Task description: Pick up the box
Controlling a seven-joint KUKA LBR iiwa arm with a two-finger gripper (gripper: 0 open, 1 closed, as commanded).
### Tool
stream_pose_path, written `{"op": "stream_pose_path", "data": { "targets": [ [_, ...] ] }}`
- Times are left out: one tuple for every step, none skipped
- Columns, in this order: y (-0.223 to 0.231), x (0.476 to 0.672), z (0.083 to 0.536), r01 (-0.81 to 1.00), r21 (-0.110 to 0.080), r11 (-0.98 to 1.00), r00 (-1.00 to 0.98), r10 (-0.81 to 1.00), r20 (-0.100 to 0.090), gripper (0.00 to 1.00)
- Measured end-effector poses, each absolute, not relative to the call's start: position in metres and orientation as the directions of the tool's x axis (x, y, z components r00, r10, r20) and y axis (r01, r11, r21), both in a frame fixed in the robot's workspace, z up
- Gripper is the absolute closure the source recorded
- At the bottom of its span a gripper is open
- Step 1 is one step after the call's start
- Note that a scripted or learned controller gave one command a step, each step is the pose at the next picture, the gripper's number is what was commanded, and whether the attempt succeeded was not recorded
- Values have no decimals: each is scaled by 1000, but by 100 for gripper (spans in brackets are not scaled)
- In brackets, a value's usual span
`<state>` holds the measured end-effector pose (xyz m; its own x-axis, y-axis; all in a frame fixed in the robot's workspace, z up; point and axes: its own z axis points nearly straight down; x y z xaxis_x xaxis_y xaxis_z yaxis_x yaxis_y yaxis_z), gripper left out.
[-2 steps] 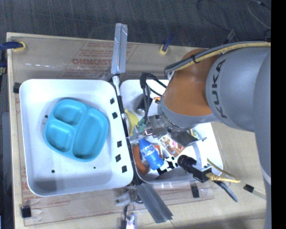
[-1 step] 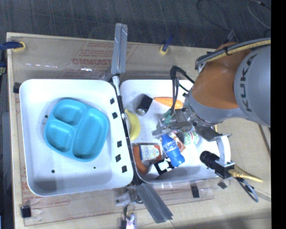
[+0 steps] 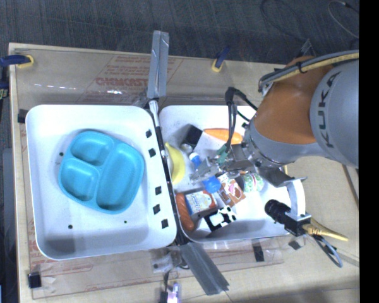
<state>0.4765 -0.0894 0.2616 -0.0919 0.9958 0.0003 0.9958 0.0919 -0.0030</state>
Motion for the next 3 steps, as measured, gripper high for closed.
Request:
{"op": "stream_pose_path", "data": {
  "targets": [
    [-15, 476, 190, 991, -5, 135, -135, 991, 0, 0],
    [-82, 478, 153, 998, -9, -57, 57, 998, 20, 0],
    [-86, 485, 124, 997, 16, 81, -81, 996, 35, 0]
  ]
}}
